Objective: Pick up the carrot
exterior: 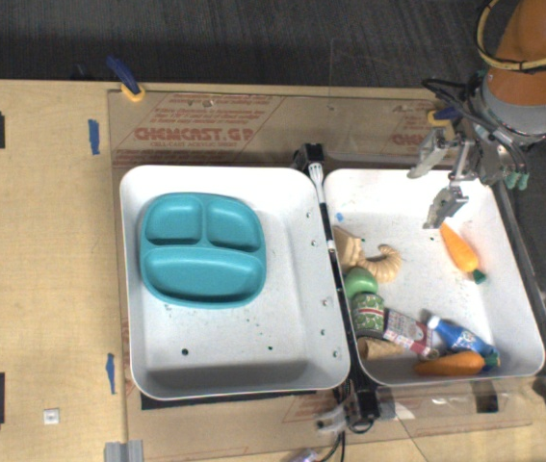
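Note:
The carrot [459,247] is a short orange piece with a green tip. It lies on the floor of the right bin [398,195], near that bin's right wall. My gripper [436,183] hangs over the bin's far right part, just up and left of the carrot and apart from it. Its two fingers [443,206] are spread open with nothing between them.
A teal divided plate [200,248] lies in the left bin [224,359]. In the right bin lie a tan toy [373,260], a green bottle [365,303], a red, white and blue tube [444,335] and a second orange item [451,363] at the front wall.

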`<state>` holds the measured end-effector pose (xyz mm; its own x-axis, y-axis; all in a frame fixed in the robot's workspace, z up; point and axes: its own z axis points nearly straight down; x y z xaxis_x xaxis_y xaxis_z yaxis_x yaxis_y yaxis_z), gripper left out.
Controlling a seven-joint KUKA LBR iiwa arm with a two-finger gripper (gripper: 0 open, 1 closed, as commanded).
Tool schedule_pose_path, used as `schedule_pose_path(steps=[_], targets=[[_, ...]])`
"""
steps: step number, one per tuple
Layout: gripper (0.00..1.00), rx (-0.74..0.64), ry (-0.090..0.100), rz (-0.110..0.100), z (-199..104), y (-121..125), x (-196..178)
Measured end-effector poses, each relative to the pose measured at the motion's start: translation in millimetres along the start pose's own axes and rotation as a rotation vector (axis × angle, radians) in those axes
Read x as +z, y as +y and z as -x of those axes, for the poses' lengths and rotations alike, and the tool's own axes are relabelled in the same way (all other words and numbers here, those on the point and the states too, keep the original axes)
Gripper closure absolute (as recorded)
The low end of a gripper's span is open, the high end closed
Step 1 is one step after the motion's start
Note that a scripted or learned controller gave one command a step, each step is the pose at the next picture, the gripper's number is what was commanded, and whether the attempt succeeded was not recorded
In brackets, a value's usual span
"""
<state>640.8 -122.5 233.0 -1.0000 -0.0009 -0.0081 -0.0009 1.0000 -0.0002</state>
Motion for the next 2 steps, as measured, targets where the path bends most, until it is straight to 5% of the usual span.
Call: schedule_pose_path(steps=[1, 2], targets=[[0.0, -0.047, -0.008, -0.002, -7, -42, 133], [0.0, -0.078, -0.001, -0.004, -59, -98, 144]])
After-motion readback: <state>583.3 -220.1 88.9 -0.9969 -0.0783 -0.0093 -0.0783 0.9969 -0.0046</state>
